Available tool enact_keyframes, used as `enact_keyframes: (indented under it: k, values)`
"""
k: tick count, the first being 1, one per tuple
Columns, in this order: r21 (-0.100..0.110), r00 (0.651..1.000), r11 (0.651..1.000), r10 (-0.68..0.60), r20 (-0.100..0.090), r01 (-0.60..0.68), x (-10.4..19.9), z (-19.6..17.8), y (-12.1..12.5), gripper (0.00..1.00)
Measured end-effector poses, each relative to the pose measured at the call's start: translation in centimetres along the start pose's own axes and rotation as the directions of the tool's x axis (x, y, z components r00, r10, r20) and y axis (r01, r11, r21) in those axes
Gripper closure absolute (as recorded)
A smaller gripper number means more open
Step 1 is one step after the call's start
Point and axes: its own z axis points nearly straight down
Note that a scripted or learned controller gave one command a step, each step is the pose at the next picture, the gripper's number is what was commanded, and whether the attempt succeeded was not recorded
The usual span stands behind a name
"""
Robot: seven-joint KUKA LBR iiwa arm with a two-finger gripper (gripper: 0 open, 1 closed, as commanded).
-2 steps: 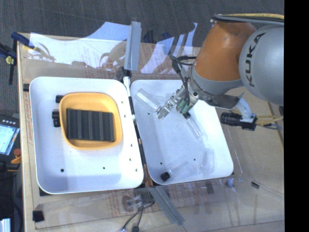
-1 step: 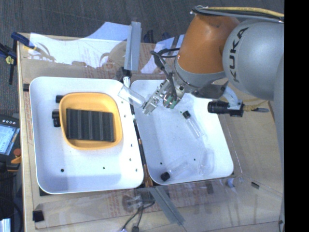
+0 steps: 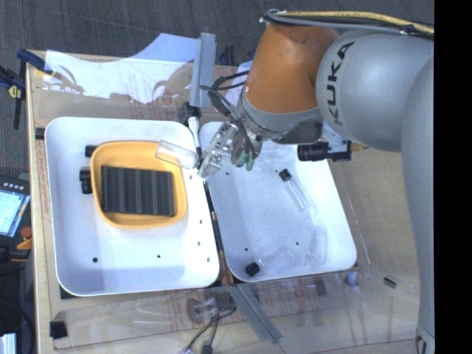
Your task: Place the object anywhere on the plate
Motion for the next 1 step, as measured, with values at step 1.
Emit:
enact_keyframes:
  k: [1]
  values:
    - [0.000, 1.000, 1.000, 0.000, 0.000, 0.000, -0.02, -0.01, -0.03, 0.00]
